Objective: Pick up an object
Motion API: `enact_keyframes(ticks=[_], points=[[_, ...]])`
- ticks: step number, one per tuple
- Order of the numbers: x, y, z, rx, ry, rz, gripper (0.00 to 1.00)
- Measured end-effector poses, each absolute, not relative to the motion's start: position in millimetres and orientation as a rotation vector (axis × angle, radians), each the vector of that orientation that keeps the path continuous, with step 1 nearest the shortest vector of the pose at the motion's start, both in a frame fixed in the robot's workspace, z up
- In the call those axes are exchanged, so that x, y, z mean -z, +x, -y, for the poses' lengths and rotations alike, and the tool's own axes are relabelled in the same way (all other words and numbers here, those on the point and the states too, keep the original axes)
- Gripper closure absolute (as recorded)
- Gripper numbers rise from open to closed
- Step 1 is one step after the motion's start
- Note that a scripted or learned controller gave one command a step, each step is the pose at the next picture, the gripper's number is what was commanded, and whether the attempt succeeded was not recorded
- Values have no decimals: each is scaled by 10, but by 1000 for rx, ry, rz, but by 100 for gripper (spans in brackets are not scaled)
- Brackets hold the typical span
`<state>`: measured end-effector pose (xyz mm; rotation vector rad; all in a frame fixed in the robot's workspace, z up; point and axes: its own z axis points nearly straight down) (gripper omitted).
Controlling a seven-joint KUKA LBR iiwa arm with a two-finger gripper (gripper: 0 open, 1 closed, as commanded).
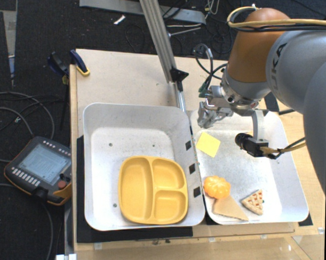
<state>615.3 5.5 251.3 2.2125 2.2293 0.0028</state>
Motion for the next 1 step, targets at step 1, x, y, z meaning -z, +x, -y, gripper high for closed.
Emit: enact_keyframes(ticks=[1], points=[[-2503,6286,-536,-4,2212,-2229,100]])
